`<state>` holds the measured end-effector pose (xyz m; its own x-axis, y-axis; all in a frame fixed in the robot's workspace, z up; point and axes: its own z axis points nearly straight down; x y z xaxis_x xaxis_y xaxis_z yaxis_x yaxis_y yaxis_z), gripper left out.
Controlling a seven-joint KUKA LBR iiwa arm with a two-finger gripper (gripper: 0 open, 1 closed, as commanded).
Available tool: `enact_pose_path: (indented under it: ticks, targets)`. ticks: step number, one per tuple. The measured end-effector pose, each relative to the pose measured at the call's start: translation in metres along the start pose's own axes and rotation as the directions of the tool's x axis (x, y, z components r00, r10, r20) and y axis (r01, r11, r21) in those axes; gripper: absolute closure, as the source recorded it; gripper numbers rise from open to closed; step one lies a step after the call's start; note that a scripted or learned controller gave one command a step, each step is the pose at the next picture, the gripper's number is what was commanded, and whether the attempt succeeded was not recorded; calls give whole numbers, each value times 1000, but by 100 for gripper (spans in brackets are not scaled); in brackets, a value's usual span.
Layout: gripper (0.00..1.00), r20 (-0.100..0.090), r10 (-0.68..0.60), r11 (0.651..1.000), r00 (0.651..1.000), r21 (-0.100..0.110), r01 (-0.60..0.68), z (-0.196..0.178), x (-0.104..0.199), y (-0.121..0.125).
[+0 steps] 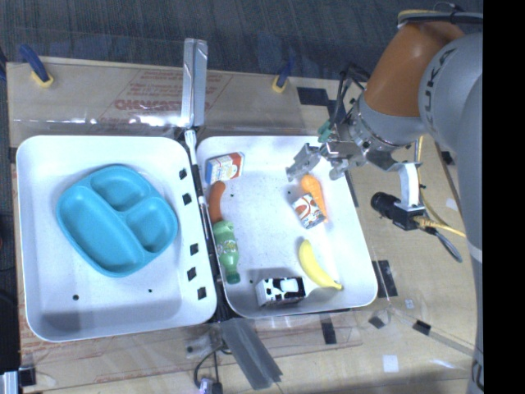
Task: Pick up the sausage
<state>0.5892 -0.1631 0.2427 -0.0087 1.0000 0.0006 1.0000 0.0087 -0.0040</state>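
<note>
Tool (316,161) hangs over the right bin (361,253) near its 1 o'clock corner, at the end of the arm (418,56) reaching in from 3 o'clock. Whether it is spread or pressed together cannot be told at this slant; nothing is seen pinched in it.

Directly at its 6 o'clock lie a carrot (312,185) and, touching that, a small can (308,210). A banana (316,265) rests further toward 6 o'clock.

Sausage (216,201) lies across the bin at 9 o'clock from the tool, well apart from it, lengthwise along the left wall. A pouch (224,167) sits just beside its upper end and a green bottle (227,251) just below. This crowding probably leaves approach room only from the open bin floor at its 3 o'clock side. A black-and-white box (280,290) sits near the bottom wall.

Left bin (49,302) holds a blue tray (117,218).
</note>
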Motion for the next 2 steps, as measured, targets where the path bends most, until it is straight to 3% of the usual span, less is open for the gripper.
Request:
enact_pose_path:
  ticks: [1,2]
  targets:
    - [0,0,42,999,999,1,-42,27,58,19]
    - [0,0,313,950,950,3,-313,52,163,-4]
